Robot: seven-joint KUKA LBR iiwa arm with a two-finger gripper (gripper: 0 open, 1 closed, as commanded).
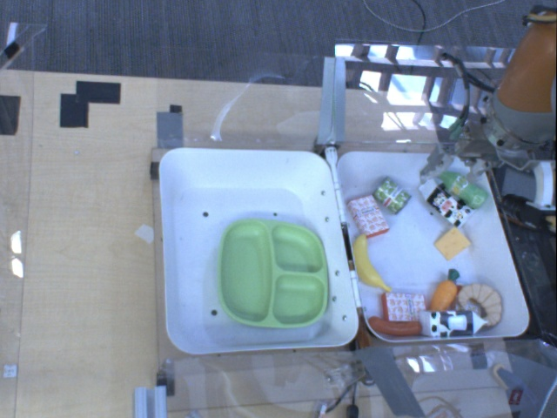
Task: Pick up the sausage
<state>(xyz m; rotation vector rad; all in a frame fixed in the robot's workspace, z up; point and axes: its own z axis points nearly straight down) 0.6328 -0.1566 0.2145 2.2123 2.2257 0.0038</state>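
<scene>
Sausage (393,326) lies at the right bin's (515,279) near edge, beside a small patterned box (404,305); gripper (444,165) sits at the far corner over a green item (463,190); fingers' state: cannot tell.

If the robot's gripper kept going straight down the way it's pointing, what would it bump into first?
Probably the green bottle or the black-and-white carton beside it, in the right bin. The gripper hangs right above them, though depth is hard to judge. The sausage lies far off, at the bin's near edge.

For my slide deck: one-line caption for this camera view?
KUKA arm's gripper poised above right bin's far corner; sausage lies at its near edge.
</scene>
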